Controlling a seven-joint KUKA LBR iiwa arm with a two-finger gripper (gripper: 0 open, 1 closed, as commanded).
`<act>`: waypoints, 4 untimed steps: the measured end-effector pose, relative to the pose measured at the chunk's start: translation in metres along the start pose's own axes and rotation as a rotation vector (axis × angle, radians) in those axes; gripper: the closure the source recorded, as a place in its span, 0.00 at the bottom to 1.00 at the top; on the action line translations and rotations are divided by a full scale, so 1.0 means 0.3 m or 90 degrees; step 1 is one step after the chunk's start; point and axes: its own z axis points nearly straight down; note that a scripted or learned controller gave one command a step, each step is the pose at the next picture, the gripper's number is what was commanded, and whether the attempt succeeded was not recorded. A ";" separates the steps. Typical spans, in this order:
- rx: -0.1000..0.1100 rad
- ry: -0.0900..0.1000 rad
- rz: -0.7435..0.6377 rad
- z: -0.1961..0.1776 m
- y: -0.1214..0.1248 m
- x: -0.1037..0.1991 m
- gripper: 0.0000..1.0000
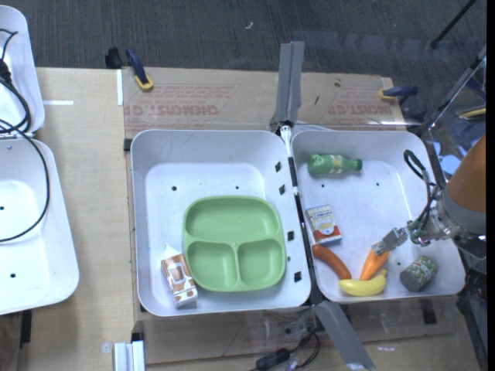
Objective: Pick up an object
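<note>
My gripper (389,242) reaches into the right bin (387,141) from the right edge and hovers low over its front part. Its tip sits right above the upper end of an orange carrot (372,267), and I cannot tell whether it touches it. A yellow banana (363,287) lies just below the carrot, and a red-orange sausage (332,261) lies to its left. To the right of the carrot is a green can (418,273) on its side. A small orange-and-white carton (323,225) lies mid-bin, and a green bottle (333,164) lies near the back.
The left bin (155,168) holds a green divided plate (233,243) and a small brown carton (179,280) at its front left corner. A grey divider post (290,83) stands between the bins at the back. White trays (23,230) with black cable sit far left.
</note>
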 end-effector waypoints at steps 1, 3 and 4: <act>0.006 0.002 -0.152 0.061 0.266 -0.072 0.00; 0.006 0.002 -0.193 -0.011 0.084 -0.125 0.00; 0.007 0.004 -0.170 -0.031 0.035 -0.101 0.00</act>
